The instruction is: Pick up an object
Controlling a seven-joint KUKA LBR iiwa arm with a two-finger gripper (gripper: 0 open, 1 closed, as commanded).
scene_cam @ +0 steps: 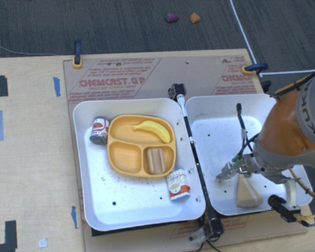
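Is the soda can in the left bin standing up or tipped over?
Tipped over. The soda can lies on its side on the left bin floor, against the yellow plate rim.

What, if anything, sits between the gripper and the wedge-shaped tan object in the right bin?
Nothing visible. The gripper is over the right bin, beside the upper end of the tan wedge, with just bare bin floor between them. The other items all lie in the left bin.

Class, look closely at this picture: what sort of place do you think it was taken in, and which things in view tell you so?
Most likely a robotics lab test bench. A grey and orange robot arm reaches over two white bins clamped to a board, and the items are toy props: a banana in a yellow divided plate, and a small can.
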